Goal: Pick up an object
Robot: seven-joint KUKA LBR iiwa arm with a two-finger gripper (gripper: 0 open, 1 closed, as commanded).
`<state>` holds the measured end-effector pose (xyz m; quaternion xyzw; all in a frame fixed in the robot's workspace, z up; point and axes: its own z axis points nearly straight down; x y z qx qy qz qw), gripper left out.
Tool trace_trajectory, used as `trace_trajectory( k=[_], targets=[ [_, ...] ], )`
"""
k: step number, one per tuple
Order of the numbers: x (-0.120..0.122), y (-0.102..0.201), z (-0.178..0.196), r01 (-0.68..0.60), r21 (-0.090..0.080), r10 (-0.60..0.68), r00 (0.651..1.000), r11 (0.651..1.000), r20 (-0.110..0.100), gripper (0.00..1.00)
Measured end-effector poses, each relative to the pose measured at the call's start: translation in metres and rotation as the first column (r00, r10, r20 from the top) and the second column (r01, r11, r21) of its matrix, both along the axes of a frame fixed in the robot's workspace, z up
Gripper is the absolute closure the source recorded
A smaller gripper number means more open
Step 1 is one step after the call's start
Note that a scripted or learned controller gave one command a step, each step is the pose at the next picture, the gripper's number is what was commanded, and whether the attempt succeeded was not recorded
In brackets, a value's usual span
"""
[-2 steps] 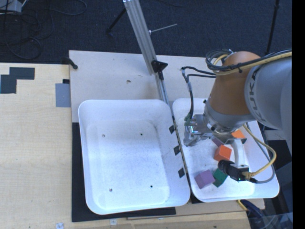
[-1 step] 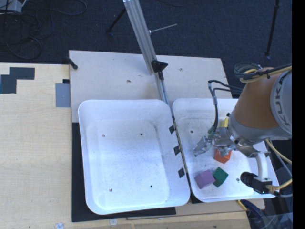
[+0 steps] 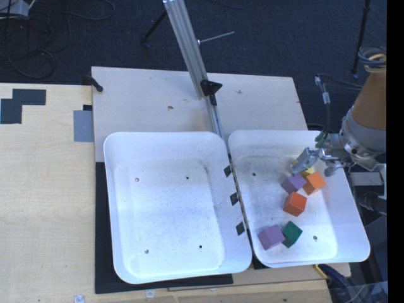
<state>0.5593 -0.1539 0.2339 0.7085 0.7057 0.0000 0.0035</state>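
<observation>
Dark carpet with loose cables surrounds a pale wooden table [image 3: 44, 188] that carries two shallow white bins side by side on a black mat. Five blocks lie in the right bin [image 3: 334, 242]: an orange block [image 3: 314, 182] and a purple block [image 3: 293, 184] touching each other near the far right part, a red-orange block [image 3: 294, 203] just in front of them, and nearer the front a second purple block [image 3: 271, 236] touching a green block [image 3: 291, 233]. A small yellow piece [image 3: 309, 168] shows just behind the orange block, right at the tip of the gripper [image 3: 307, 163], and whether it is a separate block or part of the tool cannot be told. That gripper hangs low over the far right part of the right bin, just beside the orange and purple pair, and whether it is apart or together, or clamped on anything, cannot be told from this slant. Behind it the grey wrist and orange band of the arm [image 3: 369, 115] come in from the right edge. Beside this bin, the left bin [image 3: 120, 169] has only small dark marks on its floor. Three black clips sit along the seam where the two bins meet. A long metal rail [image 3: 188, 46] slants up from the far end of that seam across a white board [image 3: 151, 103] lying behind the bins.
</observation>
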Motion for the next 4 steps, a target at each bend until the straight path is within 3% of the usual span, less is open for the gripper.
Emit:
trace_trajectory(
  k=[1,2,3,4],
  targets=[
    [0.043,-0.017,-0.119,-0.005,0.003,0.005,1.000,1.000,0.005,0.00],
    [0.039,-0.016,-0.117,-0.010,0.006,0.010,1.000,1.000,-0.009,1.00],
    [0.046,0.092,-0.040,-0.012,0.008,0.012,1.000,1.000,-0.003,1.00],
    [0.054,0.201,-0.032,-0.012,0.009,0.012,1.000,1.000,-0.008,1.00]
  ],
)
